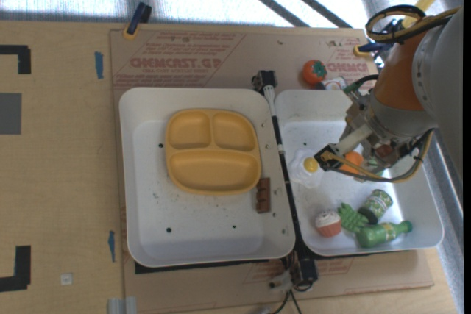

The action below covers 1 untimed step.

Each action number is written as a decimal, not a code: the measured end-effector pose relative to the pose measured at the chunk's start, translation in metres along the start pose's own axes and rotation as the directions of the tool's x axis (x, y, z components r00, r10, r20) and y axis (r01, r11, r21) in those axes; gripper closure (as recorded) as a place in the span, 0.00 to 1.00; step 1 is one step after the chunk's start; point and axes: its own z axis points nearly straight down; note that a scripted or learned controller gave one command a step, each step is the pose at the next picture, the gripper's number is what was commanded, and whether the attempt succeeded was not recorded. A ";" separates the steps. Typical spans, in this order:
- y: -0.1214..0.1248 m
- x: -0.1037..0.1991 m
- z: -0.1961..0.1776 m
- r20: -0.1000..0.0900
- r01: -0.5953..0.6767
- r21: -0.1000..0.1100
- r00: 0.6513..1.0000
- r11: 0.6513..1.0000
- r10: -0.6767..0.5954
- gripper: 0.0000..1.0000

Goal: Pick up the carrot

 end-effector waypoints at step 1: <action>0.005 -0.047 0.090 -0.004 -0.131 -0.003 0.991 0.991 0.131 1.00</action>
